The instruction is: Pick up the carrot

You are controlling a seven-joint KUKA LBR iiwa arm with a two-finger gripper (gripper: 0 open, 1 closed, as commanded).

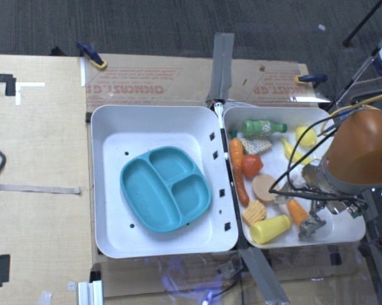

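Now, carrot [297, 211] just left of end effector [311, 226] (grip state unclear).

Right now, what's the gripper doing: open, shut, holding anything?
Gripper: low in the right bin, just right of the carrot; open or shut cannot be told, and nothing is seen held.

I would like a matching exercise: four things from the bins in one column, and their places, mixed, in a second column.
Things:
1. blue divided plate
2. green bottle
3. yellow bottle
4. tomato

Places:
A. far end of the right bin
B. near edge of the right bin
C. middle of the left bin
D. right bin, touching the long carrot by the divider

Pairs: 1-C, 2-A, 3-B, 4-D
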